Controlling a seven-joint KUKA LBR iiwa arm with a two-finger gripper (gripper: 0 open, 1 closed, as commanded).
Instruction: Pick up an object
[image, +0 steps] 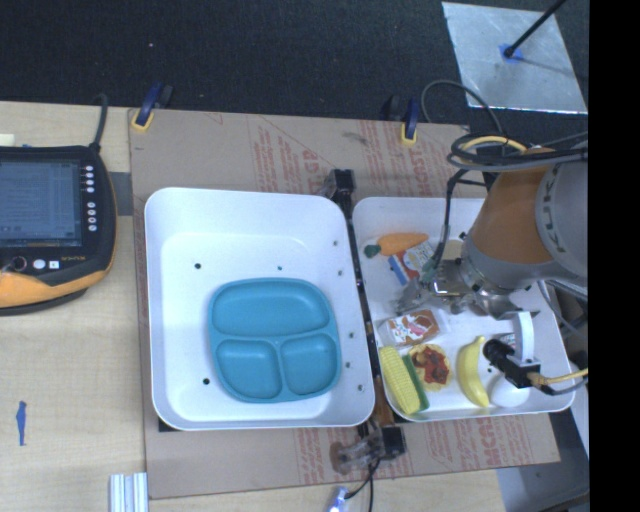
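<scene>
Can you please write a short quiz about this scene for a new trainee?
1. True or false: the blue divided plate lies in the left bin.
2. Which item lies nearest the back edge of the right bin? A banana B carrot C corn
3. Fill in: the banana lies to the ____ of the corn in the picture.

Key: 1 true; 2 B, the carrot; 3 right.
</scene>
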